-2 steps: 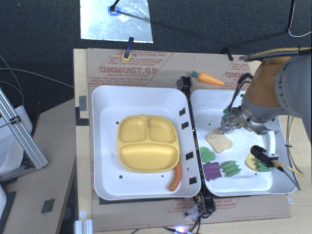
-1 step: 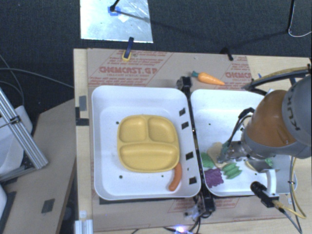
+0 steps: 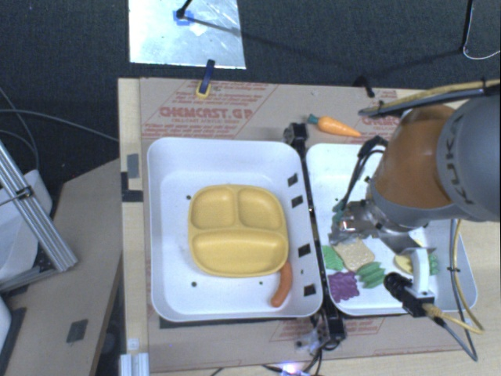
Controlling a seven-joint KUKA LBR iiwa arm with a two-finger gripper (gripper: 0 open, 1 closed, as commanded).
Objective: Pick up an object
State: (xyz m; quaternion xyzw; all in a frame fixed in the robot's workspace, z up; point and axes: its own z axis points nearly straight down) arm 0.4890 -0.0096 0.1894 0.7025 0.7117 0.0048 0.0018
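Bench, two white bins; arm bent over right bin, tool grip unclear.

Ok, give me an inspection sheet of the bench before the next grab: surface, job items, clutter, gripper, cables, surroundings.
Surface: cardboard-covered bench bearing left white bin and right white bin.
Job's things: yellow divided plastic tray and orange sausage toy in left bin; purple grape toy, tan bread slice, green leafy toys in right bin.
Clutter: orange toy carrot on bench behind right bin.
Gripper: gripper low over right bin; finger state unclear.
Cables: yellow cable along arm.
Surroundings: shiny metal sheet on dark floor.
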